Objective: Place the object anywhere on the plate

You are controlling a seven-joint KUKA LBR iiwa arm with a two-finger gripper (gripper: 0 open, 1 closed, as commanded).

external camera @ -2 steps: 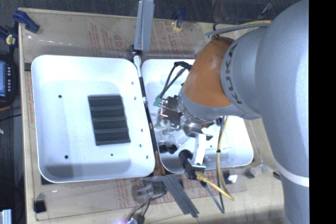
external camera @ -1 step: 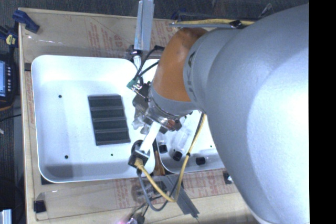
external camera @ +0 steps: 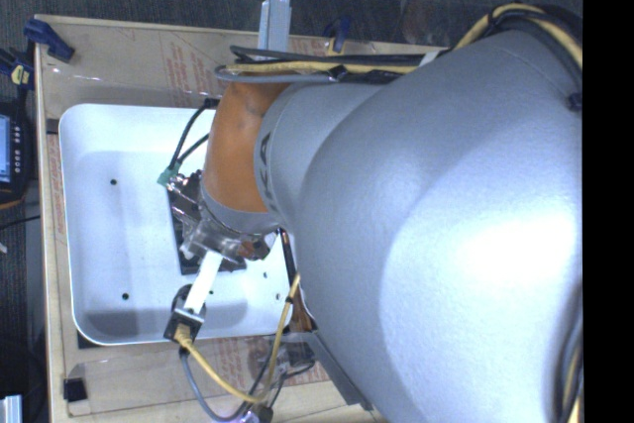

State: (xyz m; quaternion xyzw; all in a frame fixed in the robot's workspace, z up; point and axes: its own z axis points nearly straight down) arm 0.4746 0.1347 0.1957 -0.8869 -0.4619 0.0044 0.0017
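Note:
My grey arm with its orange band (external camera: 236, 154) reaches in from the right and covers most of the view. The dark gripper (external camera: 188, 231) hangs low over the left white bin (external camera: 109, 213), near that bin's right side. The wrist hides what lies beneath it. A white bracket with a black end (external camera: 188, 307) juts from the wrist toward the bin's front wall.
The arm's body hides the right bin. Blue clamps (external camera: 45, 40) sit at the bench's back left corner, and a metal post (external camera: 275, 20) stands at the back edge. A yellow cable (external camera: 213, 376) loops over the front edge. The bin's left half has bare floor.

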